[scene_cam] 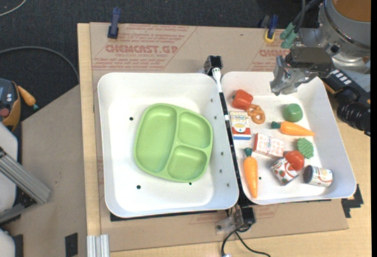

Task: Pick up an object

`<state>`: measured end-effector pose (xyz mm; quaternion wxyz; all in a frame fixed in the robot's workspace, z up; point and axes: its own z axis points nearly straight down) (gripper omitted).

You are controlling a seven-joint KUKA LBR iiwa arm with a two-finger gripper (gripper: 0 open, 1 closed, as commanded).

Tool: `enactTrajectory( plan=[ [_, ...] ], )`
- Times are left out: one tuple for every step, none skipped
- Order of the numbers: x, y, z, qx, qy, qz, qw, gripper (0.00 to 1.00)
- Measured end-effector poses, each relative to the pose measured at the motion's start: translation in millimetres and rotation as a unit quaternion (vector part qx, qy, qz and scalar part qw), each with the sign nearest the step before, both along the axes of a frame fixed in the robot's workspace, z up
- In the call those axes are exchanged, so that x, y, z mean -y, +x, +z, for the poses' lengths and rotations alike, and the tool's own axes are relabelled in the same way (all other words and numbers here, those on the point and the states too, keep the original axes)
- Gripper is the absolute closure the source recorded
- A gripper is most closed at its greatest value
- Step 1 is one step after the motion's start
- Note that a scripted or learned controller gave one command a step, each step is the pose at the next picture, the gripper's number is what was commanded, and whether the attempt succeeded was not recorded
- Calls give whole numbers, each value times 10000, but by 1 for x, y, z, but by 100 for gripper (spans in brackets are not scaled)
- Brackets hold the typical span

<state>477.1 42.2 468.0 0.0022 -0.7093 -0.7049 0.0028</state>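
- Nearest the camera, at the right bin's (340, 150) front edge, a carrot (251, 176) lies pointing toward the front, close to the divide between the two bins.
- Beside it along the same front edge sit a red-and-white can (283, 171) and, toward the front right corner, a second small can (318, 176) on its side.
- A red tomato-like piece (294, 158) touches the first can, with a green leafy piece (305, 147) just behind it.
- Mid-bin, a small carton (270, 145) lies flat; another carton (238, 124) rests against the left wall.
- A second carrot (296, 129) lies across the bin toward the right wall, a green round fruit (292, 112) just behind it.
- Toward the back left corner sit a red pepper (242, 98) and a pretzel (257, 113), touching or nearly so.
- The gripper (284, 86) hovers over the right bin's back edge (near the green fruit, apart from it); I cannot tell how it is set, and nothing shows in its grasp.
- The left bin (112, 150) carries a green divided plate (173, 142) at its centre.
- Both bins rest on a brown board (147, 43) with blue clamps at its back edge.
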Motion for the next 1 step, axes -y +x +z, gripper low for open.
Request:
enactTrajectory(
  plan=[
    [-80, 0, -145, -39, -4, 67, 10000, 100]
  ],
)
